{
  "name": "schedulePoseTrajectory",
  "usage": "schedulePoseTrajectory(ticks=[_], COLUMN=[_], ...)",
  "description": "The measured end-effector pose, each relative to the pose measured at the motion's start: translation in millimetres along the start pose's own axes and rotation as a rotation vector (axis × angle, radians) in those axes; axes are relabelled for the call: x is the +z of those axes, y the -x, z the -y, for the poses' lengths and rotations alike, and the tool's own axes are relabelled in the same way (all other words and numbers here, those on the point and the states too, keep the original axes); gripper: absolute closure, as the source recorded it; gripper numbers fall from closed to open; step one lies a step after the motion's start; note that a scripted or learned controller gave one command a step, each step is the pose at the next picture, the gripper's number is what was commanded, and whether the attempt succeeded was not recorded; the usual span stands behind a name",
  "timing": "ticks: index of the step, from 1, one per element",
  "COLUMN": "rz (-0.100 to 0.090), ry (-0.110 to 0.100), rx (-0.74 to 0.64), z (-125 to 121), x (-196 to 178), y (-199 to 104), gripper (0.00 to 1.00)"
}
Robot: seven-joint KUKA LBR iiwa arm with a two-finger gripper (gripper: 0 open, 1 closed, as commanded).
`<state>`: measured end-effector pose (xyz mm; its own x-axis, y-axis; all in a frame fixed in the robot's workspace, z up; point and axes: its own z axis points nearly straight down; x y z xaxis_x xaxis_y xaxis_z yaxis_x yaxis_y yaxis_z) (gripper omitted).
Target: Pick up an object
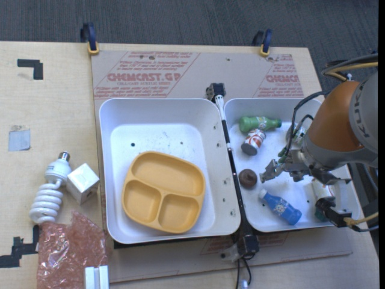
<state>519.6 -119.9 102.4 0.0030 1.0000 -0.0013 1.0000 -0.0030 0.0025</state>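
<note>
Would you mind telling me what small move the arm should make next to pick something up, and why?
Probably lower the gripper slightly and to the left toward the small round brown object. The gripper hovers in the right white bin with nothing visible between its fingers, and that object lies closest; the blue plastic bottle lies just below.
</note>
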Motion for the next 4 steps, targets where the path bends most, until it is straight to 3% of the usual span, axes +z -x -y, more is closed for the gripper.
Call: schedulePoseTrajectory(ticks=[1, 2, 3, 4], rz=[-0.002, 0.000, -0.001, -0.001], ry=[-0.003, 0.000, -0.002, -0.002], rx=[-0.001, 0.000, -0.004, -0.003], z=[24.5, 23.0, 41.6, 41.6], x=[10.1, 0.1, -89.9, -90.0], y=[-22.9, -22.2, -69.1, -69.1], gripper=[0.00, 1.00, 1.00, 0.00])
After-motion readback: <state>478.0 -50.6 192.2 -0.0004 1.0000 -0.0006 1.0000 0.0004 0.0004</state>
